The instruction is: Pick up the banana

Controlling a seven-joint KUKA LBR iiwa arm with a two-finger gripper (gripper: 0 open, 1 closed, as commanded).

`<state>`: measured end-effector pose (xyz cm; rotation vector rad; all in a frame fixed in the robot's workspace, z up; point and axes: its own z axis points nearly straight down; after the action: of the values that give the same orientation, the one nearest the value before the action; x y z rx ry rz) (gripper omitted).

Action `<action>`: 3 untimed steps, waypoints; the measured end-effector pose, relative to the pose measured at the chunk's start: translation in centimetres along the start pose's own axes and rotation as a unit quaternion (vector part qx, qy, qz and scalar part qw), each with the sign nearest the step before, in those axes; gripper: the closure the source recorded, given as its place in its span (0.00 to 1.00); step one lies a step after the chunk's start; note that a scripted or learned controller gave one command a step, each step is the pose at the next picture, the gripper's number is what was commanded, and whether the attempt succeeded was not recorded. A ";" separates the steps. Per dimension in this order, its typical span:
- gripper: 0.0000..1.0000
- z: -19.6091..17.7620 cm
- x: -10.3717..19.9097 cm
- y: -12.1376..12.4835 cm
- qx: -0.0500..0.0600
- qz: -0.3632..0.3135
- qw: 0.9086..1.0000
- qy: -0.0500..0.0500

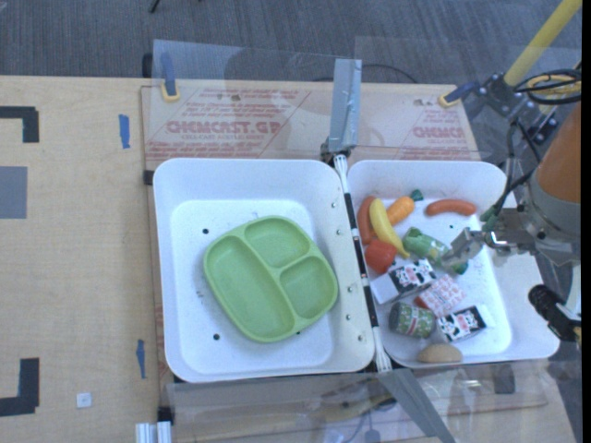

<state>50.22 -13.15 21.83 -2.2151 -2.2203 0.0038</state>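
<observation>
Camera view, banana [383, 225] near right bin's [517, 335] left wall, tool [459, 251] beside

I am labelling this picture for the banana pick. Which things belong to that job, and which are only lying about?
Belong to the job:
banana
gripper
right bin

Only lying about:
green divided plate in the left bin
carrot
sausage
tomato
green bottle
milk cartons

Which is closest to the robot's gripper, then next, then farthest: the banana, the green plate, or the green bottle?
1. Green bottle, right bin, just beside the gripper.
2. Banana, right bin, near its left wall.
3. Green plate, in the left bin, farthest.
</observation>
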 end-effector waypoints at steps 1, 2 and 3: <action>0.00 0.0 0.0 0.0 0.000 0.000 1.000 0.000; 0.00 3.9 2.8 5.8 -0.003 -0.096 0.995 -0.001; 0.00 3.5 9.5 10.0 -0.003 -0.156 0.988 -0.002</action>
<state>60.20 -3.63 18.29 -1.8461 -2.5431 0.0000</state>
